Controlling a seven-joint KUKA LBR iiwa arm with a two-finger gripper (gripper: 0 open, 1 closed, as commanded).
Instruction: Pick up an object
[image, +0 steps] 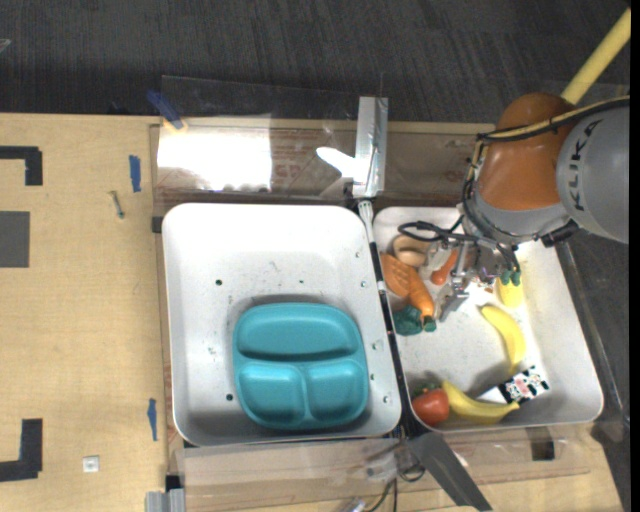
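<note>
Gripper (462, 288) poised over the upper part of the right bin (580, 340), right of frame centre; whether it is open or closed cannot be told. Carrot (420, 291) lies just left of it, beside a bun (408, 250). Two bananas (506, 333) and a tomato (431, 405) lie lower in the bin. Left bin (200, 260) holds a teal tray (299, 364).

Arm (560, 170) from right; wrist downward
</note>
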